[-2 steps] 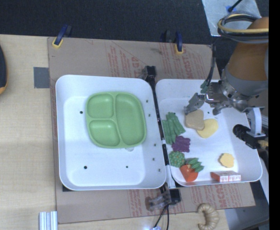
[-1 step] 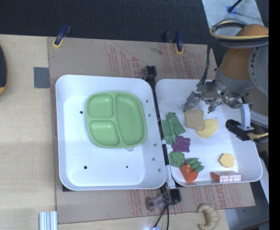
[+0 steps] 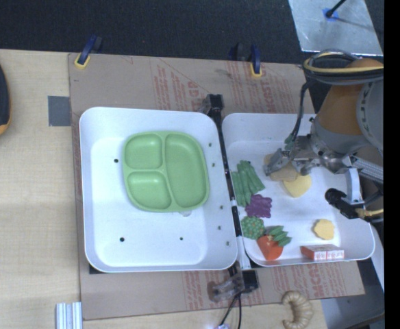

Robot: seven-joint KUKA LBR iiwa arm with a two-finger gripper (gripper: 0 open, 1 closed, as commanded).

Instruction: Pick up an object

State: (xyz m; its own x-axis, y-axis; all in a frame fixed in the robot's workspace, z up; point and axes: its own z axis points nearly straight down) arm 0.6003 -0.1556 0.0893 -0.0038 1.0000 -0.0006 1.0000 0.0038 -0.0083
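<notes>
Down at the near rim of the right bin (image 3: 364,252) sit a red-and-white box (image 3: 322,253) and a tomato (image 3: 270,247), broccoli (image 3: 252,227) just beside it; a small yellow piece (image 3: 325,229) lies further in; purple grapes (image 3: 259,205) and green beans (image 3: 247,178) hug the left wall; the claw (image 3: 286,162) hangs low, right against a pale yellow piece (image 3: 297,185); whether it is apart or clamped, cannot tell; over in the left bin (image 3: 101,184), a green divided plate (image 3: 166,171).

We look down at a slant from one fixed camera above the bench (image 3: 29,204), both white bins (image 3: 104,252) mid-frame, moderately near.
</notes>
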